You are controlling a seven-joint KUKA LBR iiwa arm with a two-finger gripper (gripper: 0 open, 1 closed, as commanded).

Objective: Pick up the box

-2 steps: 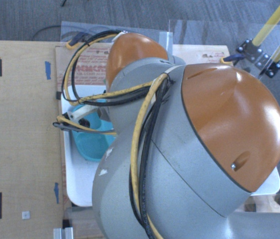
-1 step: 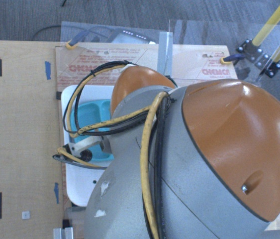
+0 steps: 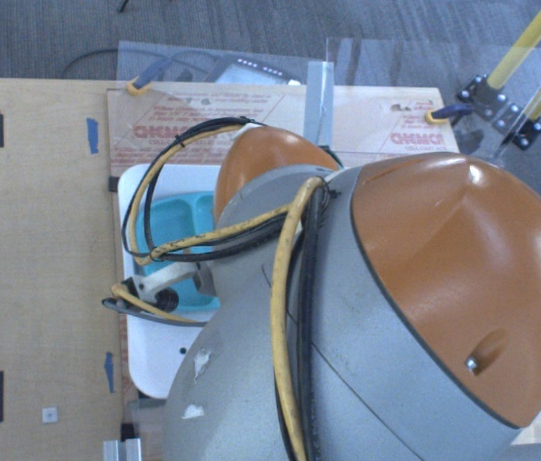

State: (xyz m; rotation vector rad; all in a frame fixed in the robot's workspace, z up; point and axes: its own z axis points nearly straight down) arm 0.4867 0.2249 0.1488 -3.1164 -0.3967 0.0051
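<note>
A light blue box point(image 3: 176, 221) with moulded compartments lies in the left white bin point(image 3: 151, 365), toward its far end. My grey and orange arm point(image 3: 376, 296) reaches in from the right and covers most of both bins. The gripper point(image 3: 189, 282) sits low at the box's near edge, largely hidden under the wrist and the yellow and black cables. The right part of the box is covered by the arm.
A wooden board with red lettering point(image 3: 385, 118) stands behind the bins. The pale bench top point(image 3: 39, 257) stretches to the left with black corner marks and blue tape. Yellow-handled clamps point(image 3: 505, 99) sit at the top right.
</note>
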